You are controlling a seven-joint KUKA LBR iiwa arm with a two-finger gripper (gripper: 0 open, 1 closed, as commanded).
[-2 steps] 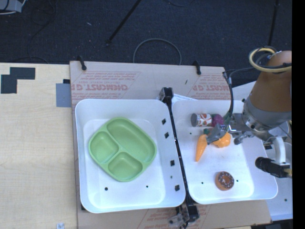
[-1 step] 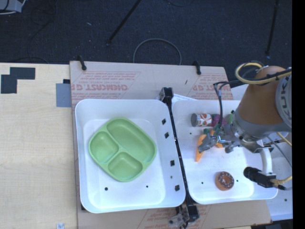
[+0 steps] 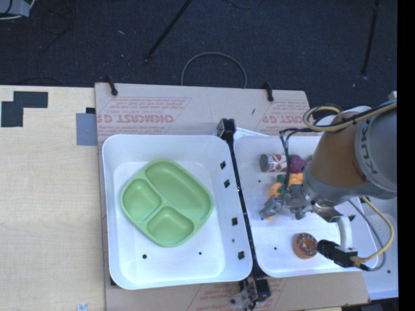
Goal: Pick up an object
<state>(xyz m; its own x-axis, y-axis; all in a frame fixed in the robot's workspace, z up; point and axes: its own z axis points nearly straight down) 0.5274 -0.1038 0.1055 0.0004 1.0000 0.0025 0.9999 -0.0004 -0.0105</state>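
Two bins on the counter (image 3: pixel 52 193). Left bin (image 3: pixel 130 149) has a green divided plate (image 3: pixel 166 201). Right bin (image 3: pixel 275 254): end effector (image 3: pixel 271 207) low near the divider, finger state can't tell. Small can (image 3: pixel 273 162), purple item (image 3: pixel 296 164) and orange item (image 3: pixel 277 189) just behind it; donut (image 3: pixel 305 245) near front.

The arm (image 3: pixel 363 154) comes in from the right edge of the camera view, its grey body and broad orange band bulking over the right half of the scene. Below the band the wrist narrows to darker metal and points left and slightly toward the near side. The gripper (image 3: pixel 268 209) sits at its left tip, low (its fingers too small and dark to read). Yellow and black cables loop around the wrist.
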